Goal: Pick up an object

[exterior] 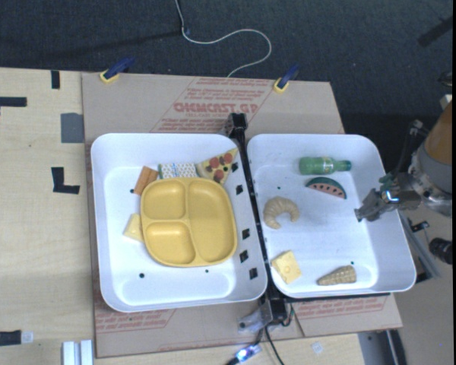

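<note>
Hanging at the right bin's (387, 166) edge with nothing in it, the gripper (368, 210) seems just about to reach, and next it must move left and down over the watermelon slice (326, 188) lying nearby.

You see a pale wooden bench (30, 226) topped with printed cardboard (213, 101), dark carpet (83, 14) behind, crossed by a white cable (235, 36).
</note>
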Robot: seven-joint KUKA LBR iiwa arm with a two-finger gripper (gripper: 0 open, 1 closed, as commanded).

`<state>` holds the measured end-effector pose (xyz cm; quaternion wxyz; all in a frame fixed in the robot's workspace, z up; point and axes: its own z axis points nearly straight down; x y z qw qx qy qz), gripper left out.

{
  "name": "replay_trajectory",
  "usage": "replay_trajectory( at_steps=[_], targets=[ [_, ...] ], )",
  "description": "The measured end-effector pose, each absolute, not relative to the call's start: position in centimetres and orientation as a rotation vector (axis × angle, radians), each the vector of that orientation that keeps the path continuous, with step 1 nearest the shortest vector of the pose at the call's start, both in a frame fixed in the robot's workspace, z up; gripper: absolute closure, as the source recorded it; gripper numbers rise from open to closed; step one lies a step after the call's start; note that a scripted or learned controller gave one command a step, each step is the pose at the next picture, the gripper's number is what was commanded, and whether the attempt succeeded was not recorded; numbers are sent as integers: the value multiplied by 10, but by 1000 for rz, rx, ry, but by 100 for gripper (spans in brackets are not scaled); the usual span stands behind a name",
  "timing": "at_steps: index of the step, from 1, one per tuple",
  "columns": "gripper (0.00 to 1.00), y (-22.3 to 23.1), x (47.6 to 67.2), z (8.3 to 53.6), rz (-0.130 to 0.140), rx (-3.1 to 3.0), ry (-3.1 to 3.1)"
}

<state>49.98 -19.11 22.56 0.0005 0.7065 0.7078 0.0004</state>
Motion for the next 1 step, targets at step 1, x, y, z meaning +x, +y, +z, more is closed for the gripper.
replay_trajectory(
  at_steps=[1],
  targets=[
    [100, -137, 514, 221, 0, 2215, 2230]
  ],
)
